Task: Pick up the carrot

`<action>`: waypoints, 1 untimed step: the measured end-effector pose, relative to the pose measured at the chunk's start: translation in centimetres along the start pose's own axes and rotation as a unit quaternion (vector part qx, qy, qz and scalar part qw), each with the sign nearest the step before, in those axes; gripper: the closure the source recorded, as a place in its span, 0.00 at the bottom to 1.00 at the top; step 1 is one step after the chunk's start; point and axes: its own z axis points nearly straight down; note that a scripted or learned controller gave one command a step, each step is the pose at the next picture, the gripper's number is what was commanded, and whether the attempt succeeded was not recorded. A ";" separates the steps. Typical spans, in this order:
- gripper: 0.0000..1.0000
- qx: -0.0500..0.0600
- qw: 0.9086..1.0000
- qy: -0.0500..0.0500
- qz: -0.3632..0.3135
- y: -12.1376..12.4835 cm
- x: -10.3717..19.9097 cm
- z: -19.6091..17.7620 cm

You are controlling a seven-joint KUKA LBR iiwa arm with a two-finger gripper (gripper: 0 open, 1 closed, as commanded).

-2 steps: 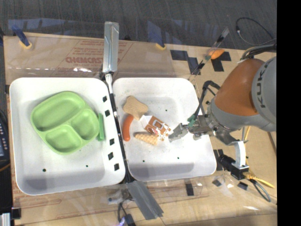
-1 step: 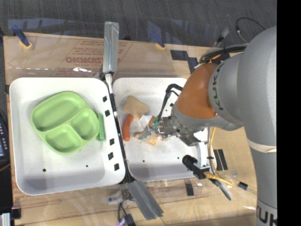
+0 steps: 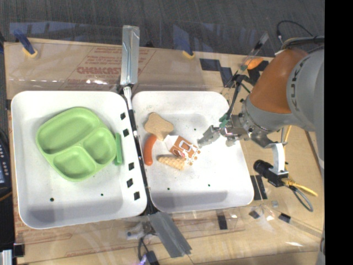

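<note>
Down at the front sits the white right-hand bin, and over it hangs the small grey claw — I cannot tell if it is spread or pressed together. Well off to the claw's left lies the long orange carrot, touching nothing, with the red-and-white snack box and the pale ridged wafer in between. To grab well, I think it should lift over those two, then come straight down across the carrot's thin middle — not its ends.

Carrot hugs the bin wall — bread, cone crowd its right; above lies open.
</note>
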 end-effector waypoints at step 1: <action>0.00 -0.014 1.000 -0.003 -0.012 -1.1 8.6 7.9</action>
